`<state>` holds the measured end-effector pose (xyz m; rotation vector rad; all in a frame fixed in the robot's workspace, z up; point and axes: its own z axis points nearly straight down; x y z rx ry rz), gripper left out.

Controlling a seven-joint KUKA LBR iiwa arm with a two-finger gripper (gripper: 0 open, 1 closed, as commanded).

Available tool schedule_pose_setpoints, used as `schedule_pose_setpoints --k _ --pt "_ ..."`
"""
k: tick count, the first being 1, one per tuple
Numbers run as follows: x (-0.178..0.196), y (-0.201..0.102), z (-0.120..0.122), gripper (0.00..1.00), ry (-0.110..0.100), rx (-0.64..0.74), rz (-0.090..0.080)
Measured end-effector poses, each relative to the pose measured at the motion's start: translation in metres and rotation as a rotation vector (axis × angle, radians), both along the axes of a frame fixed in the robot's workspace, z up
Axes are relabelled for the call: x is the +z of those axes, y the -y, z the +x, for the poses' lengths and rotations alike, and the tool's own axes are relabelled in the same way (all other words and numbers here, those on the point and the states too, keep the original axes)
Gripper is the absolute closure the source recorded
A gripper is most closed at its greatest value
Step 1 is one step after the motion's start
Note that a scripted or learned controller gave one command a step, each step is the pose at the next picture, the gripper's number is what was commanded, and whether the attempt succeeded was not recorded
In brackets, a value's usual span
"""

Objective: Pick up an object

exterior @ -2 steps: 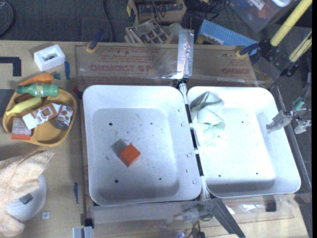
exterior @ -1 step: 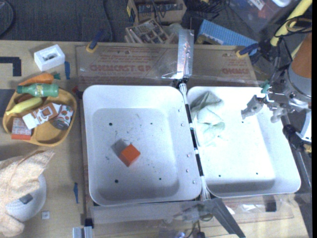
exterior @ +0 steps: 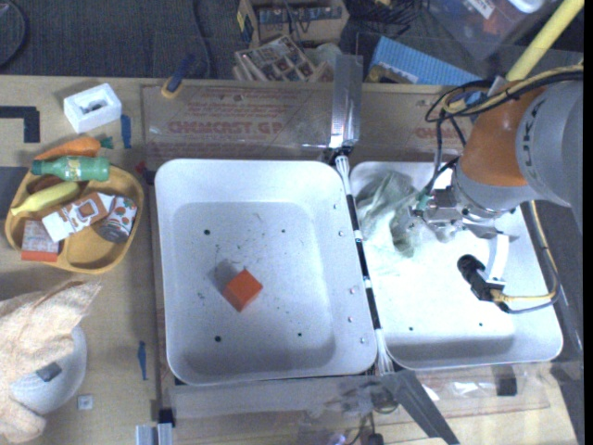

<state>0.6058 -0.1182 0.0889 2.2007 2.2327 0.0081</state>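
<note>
**Here: arm over the right bin, orange block lying in the left bin**

Overhead slanted view of the worktop (exterior: 83,91) carrying two shallow white bins side by side. The left bin (exterior: 185,193) holds a single orange block (exterior: 245,289), resting on the bin floor slightly left of centre, with a small grey patch just beside its upper-left corner. Dark specks are scattered over the floor around it. The block lies free, well apart from the arm.

The right bin (exterior: 528,341) receives the grey arm (exterior: 556,146), which enters from the right; its orange band (exterior: 491,151) sits above the wrist. The jaws (exterior: 408,225) are low over the upper-left part of this bin, near a crumpled, pale greenish translucent item (exterior: 380,197) that lies against the bin's upper-left corner. Whether the jaws are spread, pressed together, or pinching that item cannot be told, since blur and the wrist hardware obscure them. A black cable fitting (exterior: 474,274) hangs below the wrist, above the bin floor.

To the left of the bins stands a yellow bowl (exterior: 93,253) filled with toy food and small packets.
</note>
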Motion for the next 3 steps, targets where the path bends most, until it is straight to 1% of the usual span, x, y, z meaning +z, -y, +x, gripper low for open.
schedule_pose_setpoints --k 1,2,3 --pt "0.025 0.079 0.008 0.00 -0.005 0.020 -0.001" --pt "0.000 0.027 0.035 0.00 0.000 0.115 -0.002" --pt "0.012 0.027 0.037 1.00 0.006 0.116 -0.003"
